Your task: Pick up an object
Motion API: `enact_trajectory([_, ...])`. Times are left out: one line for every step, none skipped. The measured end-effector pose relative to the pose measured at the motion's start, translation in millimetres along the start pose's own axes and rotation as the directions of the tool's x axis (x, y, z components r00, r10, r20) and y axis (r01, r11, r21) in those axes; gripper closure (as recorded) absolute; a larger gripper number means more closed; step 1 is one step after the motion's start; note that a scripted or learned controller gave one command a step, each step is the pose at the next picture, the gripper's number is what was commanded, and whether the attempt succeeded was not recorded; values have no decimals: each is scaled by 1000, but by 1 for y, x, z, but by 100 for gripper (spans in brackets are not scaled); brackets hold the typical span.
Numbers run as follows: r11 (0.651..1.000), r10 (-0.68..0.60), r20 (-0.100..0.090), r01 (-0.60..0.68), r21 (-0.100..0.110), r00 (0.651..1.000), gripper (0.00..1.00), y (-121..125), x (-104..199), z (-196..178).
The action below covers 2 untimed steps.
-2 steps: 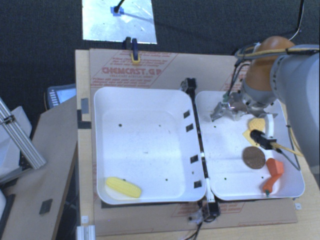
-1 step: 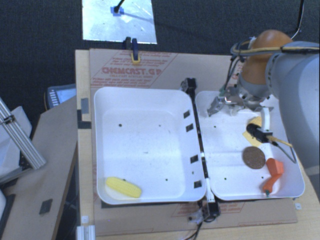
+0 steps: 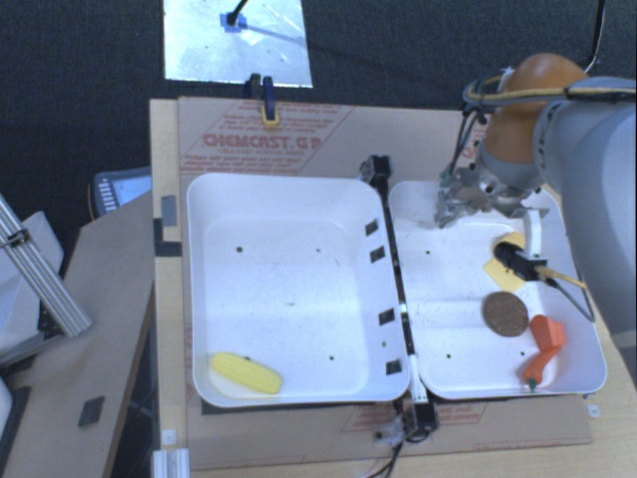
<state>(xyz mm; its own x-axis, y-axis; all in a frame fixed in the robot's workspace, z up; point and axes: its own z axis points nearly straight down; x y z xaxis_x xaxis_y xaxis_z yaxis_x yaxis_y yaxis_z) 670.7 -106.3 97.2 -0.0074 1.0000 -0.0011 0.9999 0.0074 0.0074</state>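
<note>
While the jaws (image 3: 450, 210), spread unclear, hang over the smooth right bin (image 3: 438, 366), a rough brown disc (image 3: 506, 314) lies beside a carrot (image 3: 542, 346).

Bench (image 3: 164, 267) carries cardboard sheet (image 3: 269, 139); two white bins, left (image 3: 204, 297) and right (image 3: 587, 366), side by side.

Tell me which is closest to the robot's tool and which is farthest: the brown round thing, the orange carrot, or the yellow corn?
From the tool, in the camera view:
1. Brown round disc, right bin, below the tool.
2. Orange carrot, right bin, near its front right corner.
3. Yellow corn, left bin, front left corner.
</note>
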Motion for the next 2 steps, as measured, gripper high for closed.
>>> enact_trajectory([1000, -5, -3, 5, -1, 1000, 100, 1, 100, -93])
enact_trajectory([1000, -7, -5, 7, -5, 1000, 100, 2, 200, -174])
